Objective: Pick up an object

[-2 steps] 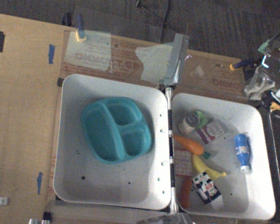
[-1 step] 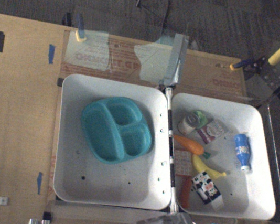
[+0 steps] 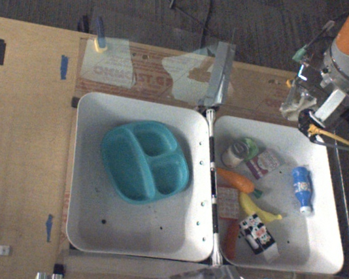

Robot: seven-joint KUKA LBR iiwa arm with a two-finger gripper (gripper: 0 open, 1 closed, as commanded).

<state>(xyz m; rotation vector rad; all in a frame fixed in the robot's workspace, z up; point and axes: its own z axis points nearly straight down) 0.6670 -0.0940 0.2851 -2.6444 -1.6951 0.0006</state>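
1. Arm enters at the counter's far right corner, orange band uppermost; hand [image 3: 298, 103] hangs just beyond the far rim of the right bin [image 3: 327, 257]. Whether its fingers are spread or pressed together: cannot tell. Nothing visible between them.
2. Left bin [image 3: 81, 219] holds a teal divided plate [image 3: 144, 169], near its middle.
3. Right bin contents: blue bottle [image 3: 302, 189] toward the right rim; small can [image 3: 233, 155] and purple packet [image 3: 262, 163] near the far left corner; carrot [image 3: 237, 180] and banana [image 3: 257, 210] mid-bin, close together; black-and-white box [image 3: 257, 236] toward the near rim.
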